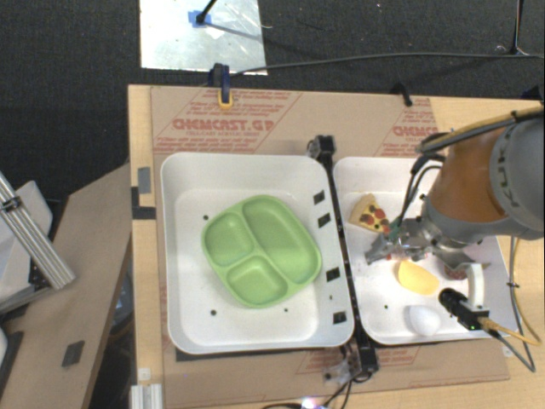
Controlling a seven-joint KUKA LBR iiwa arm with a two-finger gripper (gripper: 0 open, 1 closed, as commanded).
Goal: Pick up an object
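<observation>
The right bin [366, 313] holds a toy pizza slice [368, 214] near its left wall, a yellow rounded object [416, 277] in the middle and a white egg-like object [422, 319] by the front rim. My gripper [381, 249] sits low in this bin, just below the pizza slice and to the left of the yellow object. Nothing shows between its tips. A small red and white item [456, 271] peeks out under the wrist, partly hidden by the arm.
The left bin [183, 228] bears a green divided plate [260, 250] at its centre. A black divider with clips [334, 228] runs between the bins. The grey and orange arm [468, 186] covers the right bin's far right part.
</observation>
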